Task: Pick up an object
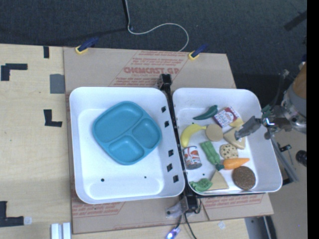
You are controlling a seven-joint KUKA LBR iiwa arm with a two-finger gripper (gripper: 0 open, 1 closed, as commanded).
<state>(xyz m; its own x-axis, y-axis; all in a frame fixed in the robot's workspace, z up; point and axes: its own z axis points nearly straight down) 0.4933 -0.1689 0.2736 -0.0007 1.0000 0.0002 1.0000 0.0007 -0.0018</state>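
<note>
Jaws [247, 128], state untellable, just inside right bin's [269, 176] right rim, above crowded toy food [219, 151].

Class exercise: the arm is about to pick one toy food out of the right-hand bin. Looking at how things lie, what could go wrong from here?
1. The gripper sits over a tight cluster, so it may likely nudge or snag the cookie or the tan round piece instead of one clean item.
2. The carrot lies against the brown disc; the fingers might have little room.
3. The cluster lies near the right bin's wall, which could block the approach.
</note>
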